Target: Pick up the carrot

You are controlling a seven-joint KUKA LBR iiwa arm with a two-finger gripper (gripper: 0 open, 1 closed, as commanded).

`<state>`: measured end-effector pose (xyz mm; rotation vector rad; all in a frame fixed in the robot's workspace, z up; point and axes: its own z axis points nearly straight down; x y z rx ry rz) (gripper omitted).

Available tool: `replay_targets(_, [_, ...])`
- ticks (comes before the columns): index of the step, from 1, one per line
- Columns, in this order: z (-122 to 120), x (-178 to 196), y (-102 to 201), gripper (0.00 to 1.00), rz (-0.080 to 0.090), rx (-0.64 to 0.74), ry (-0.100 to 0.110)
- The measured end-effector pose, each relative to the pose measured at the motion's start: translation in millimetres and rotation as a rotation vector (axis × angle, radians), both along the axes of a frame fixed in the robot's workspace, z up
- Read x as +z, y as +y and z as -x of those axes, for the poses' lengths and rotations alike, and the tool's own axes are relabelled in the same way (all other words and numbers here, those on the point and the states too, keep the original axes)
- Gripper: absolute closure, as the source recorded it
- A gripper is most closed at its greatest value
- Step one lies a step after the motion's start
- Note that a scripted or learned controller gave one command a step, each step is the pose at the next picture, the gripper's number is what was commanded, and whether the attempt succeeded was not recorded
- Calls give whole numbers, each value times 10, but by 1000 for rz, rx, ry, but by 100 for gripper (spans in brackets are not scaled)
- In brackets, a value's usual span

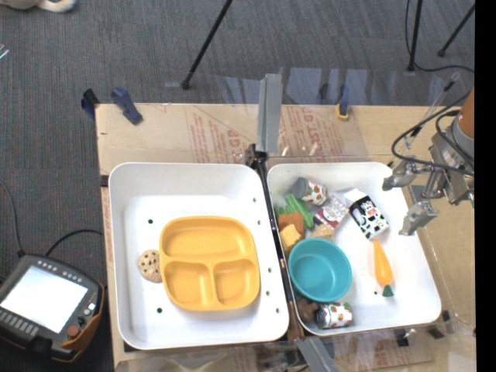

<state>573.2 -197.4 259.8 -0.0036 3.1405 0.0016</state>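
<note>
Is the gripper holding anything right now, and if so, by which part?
Nothing is held. The gripper hangs open over the right bin's far right side, and the carrot lies on the bin floor below it, untouched.

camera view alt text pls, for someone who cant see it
An orange carrot lies in the right white bin beside a teal bowl, with the robot's gripper hovering above the bin's upper right. The left white bin holds a yellow divided plate and a cookie.

carrot (pixel 383 266) | orange, green tip down | flat, right bin floor
</note>
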Motion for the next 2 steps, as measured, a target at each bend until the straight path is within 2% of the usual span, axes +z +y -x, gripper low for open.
replay_targets(1, [308, -937, -94, 0, -3, 11, 10])
replay_targets(2, [339, -1758, -101, 0, -3, -8, 7])
